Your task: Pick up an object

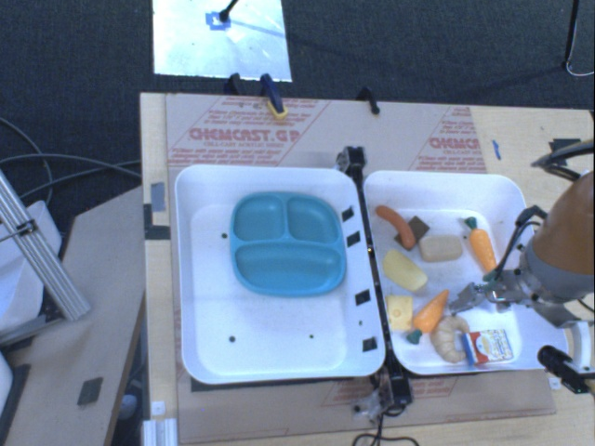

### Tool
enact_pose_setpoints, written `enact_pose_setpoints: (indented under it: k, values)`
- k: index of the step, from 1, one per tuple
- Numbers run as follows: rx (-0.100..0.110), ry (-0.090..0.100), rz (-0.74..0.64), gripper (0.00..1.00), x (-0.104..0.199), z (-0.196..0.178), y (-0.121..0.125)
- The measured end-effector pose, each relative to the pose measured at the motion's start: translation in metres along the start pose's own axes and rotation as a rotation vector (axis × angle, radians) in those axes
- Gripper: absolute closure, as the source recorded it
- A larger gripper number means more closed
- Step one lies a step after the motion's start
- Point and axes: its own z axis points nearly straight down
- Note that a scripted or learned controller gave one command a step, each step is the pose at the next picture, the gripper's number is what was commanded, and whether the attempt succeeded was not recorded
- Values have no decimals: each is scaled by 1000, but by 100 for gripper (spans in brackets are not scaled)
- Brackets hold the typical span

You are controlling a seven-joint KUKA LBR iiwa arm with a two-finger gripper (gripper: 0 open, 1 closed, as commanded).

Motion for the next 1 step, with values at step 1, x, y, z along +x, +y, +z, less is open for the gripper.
enact_pose_setpoints:
  k: [1]
  values:
    - [-4, -2, 1, 0, 1, 14, 1]
